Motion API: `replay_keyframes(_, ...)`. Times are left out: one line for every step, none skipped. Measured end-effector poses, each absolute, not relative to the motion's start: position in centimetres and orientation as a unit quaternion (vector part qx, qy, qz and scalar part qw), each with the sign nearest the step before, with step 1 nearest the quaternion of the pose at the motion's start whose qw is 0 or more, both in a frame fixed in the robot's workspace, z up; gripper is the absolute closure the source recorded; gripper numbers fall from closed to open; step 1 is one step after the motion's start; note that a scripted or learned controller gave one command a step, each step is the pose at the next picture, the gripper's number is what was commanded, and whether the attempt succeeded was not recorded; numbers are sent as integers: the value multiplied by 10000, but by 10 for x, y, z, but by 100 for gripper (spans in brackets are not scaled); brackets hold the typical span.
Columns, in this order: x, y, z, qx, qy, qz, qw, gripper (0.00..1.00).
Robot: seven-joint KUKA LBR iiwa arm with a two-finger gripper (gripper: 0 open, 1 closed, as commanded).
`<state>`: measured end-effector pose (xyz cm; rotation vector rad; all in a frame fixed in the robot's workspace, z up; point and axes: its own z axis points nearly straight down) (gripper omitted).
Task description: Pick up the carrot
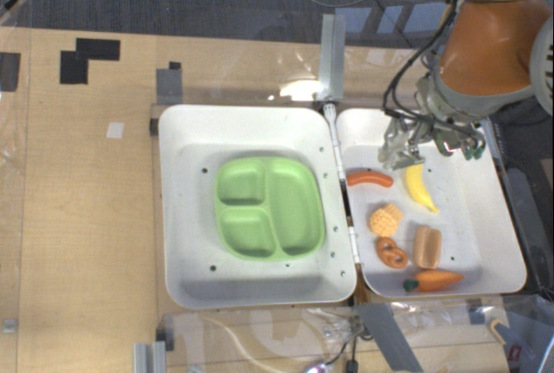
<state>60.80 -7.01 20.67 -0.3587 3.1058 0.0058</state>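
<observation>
on my left i see a green plate (pixel 268 207) in the left bin (pixel 182 189). the carrot (pixel 435 280) lies in the right bin's (pixel 493 224) near edge, long axis left-right, tip pointing right. the gripper (pixel 400 153) hangs well apart, above the sausage (pixel 370 179); i cannot tell its grip state.

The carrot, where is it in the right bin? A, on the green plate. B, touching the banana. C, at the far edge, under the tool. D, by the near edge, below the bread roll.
D: the carrot lies along the right bin's near edge, just below the bread roll, well away from the banana and the tool.
</observation>
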Motion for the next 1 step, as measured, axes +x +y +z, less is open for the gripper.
replay_keyframes(670,-32,185,-1403,9901,8,29,100)
